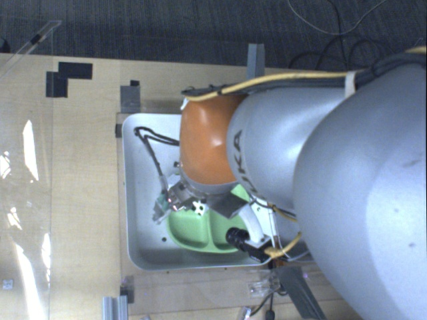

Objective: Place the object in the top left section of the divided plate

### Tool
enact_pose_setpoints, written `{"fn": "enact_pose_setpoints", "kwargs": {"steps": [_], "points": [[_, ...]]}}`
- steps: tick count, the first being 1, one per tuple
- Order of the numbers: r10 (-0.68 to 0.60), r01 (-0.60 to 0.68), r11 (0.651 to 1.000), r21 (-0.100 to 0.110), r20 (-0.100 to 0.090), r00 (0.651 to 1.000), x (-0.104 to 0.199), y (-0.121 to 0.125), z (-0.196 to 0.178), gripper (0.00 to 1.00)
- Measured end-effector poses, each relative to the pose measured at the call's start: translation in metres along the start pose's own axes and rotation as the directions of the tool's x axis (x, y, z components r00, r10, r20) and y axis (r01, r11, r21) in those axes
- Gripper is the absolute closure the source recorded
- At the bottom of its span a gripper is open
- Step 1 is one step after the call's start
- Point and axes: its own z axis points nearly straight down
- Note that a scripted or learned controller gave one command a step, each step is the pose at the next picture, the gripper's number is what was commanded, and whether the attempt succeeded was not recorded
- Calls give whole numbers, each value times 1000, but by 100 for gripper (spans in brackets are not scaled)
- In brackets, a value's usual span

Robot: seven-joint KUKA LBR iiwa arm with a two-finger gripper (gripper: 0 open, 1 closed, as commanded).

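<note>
A light green divided plate [193, 230] lies in the near part of the left white bin [137, 199]; the arm covers most of it. My gripper [175, 202] hangs over the plate's left rim, below the orange band [205, 142]. The wrist hides much of the gripper, and I cannot make out an object between the fingers. A small white patch [199, 209] shows beside the gripper above the plate.
The grey arm [333, 179] fills the right half of the view and hides the right bin. A black cable [150, 149] loops across the left bin's floor. A clear panel stands on the wooden bench at the left.
</note>
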Motion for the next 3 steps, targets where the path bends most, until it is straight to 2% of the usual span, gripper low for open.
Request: {"fn": "enact_pose_setpoints", "kwargs": {"steps": [1, 2, 3], "points": [[0, 0, 1000, -6, 0, 1000, -1, 2, -11, 100], [-157, 157, 988, -6, 3, 988, -64, 100, -95, 100], [-164, 164, 986, -15, 7, 986, -63, 102, -107, 100]]}}
